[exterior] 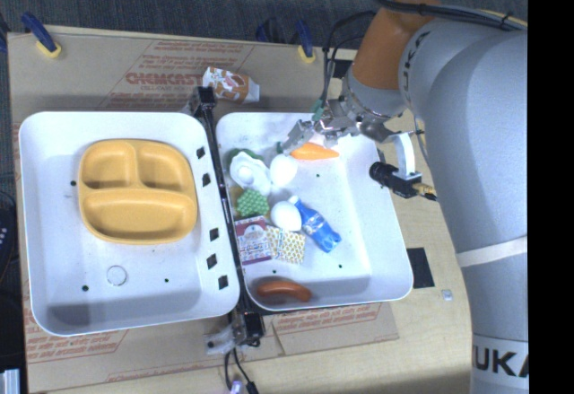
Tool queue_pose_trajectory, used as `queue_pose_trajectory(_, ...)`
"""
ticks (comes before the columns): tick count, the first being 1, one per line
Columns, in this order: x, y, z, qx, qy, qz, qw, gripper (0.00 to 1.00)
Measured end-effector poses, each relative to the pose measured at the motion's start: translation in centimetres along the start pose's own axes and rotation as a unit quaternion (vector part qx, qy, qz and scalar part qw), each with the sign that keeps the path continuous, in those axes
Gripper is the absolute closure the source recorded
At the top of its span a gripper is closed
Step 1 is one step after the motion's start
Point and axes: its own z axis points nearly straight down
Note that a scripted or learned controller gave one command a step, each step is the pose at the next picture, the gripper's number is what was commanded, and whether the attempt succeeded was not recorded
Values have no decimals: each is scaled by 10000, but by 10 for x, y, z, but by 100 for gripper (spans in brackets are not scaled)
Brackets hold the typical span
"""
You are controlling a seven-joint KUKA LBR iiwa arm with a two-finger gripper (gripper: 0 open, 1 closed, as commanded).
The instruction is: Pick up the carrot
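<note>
1. The grey arm (466, 114) reaches in from the right, its orange band (386, 42) above the wrist, and its gripper (305, 139) sits low over the far part of the right bin (381, 244).
2. The carrot (316, 151) lies in the far part of that bin, a short orange piece just beside and under the gripper's metal tip. Whether the tip touches it cannot be told, and whether the gripper is spread or pressed together cannot be told either: its end is small and blurred against the white floor of the bin.
3. Nearer the camera in the same bin lie two white egg-like things, one (283, 170) close to the carrot and one (286, 215) further forward, with a white crumpled item (248, 172) near the divider.
4. A green knobbly piece (252, 201) rests beside the divider, a blue bottle (318, 229) lies tilted toward the middle, and a red-and-white packet (254, 241) sits next to a small patterned packet (290, 245).
5. A brown sausage-shaped thing (282, 291) lies against the near wall of the right bin.
6. The left bin (40, 204) holds a yellow divided tray (137, 188).
7. On the counter (117, 69) behind the bins a small brown-and-white packet (230, 84) lies near the divider's far end.
</note>
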Motion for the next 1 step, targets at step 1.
queue_pose_trajectory(1,-1,5,32,-80,-68,-524,9986,0)
